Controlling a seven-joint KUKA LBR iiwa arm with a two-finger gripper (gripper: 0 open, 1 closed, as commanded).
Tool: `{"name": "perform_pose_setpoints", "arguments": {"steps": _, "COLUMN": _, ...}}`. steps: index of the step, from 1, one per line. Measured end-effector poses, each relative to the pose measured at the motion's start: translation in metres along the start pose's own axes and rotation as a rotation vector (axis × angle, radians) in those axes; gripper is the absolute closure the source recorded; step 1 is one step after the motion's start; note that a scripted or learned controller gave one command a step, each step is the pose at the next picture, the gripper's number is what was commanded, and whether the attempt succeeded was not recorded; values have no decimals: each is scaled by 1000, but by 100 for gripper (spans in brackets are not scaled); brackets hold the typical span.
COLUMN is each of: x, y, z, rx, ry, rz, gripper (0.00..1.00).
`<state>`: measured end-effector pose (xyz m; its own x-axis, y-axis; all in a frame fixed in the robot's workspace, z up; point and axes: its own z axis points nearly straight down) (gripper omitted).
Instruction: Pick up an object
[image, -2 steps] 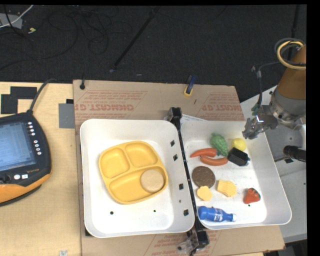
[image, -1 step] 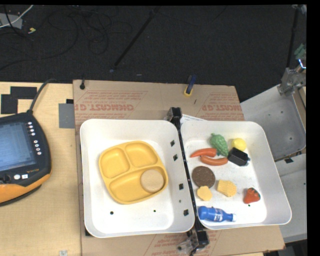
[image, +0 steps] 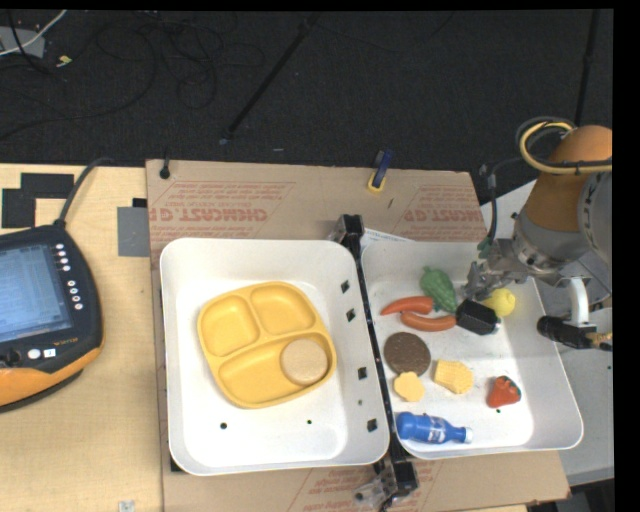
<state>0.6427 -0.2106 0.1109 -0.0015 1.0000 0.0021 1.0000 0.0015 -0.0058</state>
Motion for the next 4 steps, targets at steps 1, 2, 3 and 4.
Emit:
{"name": "perform_pose_setpoints", "arguments": {"steps": 1, "x": 85, "y": 1, "z": -24, "rx": -4, "ry": 2, "rz": -5, "gripper": 100}}
{"name": "perform_pose_setpoints", "arguments": {"steps": 2, "x": 166, "y": 2, "z": -80, "rx": -8, "ry": 0, "rz": -5, "gripper": 100}}
{"name": "perform_pose_setpoints", "arguments": {"steps": 3, "x": 184, "y": 2, "z": -262, "rx": -23, "ry": -2, "rz": -1, "gripper": 100}}
{"name": "perform_pose_setpoints", "arguments": {"steps": 4, "x": 147, "y": -2, "z": -124, "rx": 10, "ry": -2, "rz": 5, "gripper": 100}}
